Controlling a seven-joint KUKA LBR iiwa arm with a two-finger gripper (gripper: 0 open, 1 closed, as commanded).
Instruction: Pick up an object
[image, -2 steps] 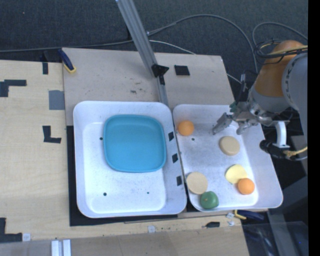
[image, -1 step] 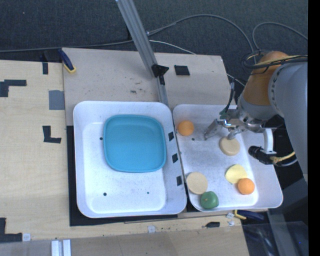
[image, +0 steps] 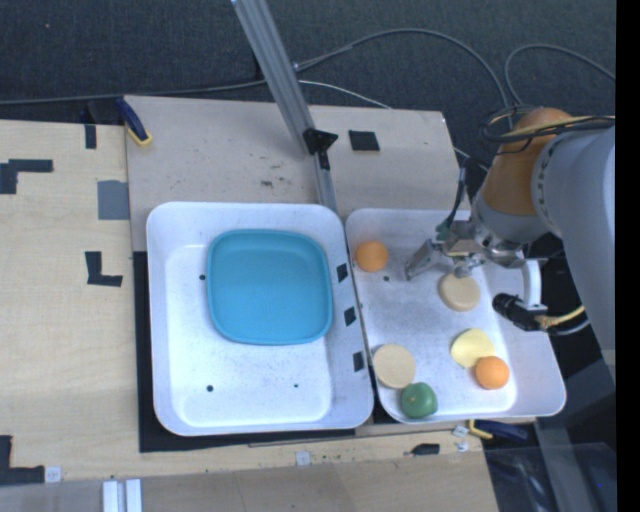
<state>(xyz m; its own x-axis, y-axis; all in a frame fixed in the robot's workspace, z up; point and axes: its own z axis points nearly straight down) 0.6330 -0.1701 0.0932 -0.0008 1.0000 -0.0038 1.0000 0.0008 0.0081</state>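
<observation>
Two-finger metal gripper (image: 440, 262) sits spread open, nothing in it, low over the right shallow white bin (image: 530, 405), just beside a round beige disc (image: 460, 293); bare floor to its left.

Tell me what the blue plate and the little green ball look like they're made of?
The blue plate looks like moulded plastic: one flat colour, rounded corners, a soft matte sheen. The green ball could be plastic or rubber toy food: smooth, with a small highlight. The picture cannot settle which.
</observation>
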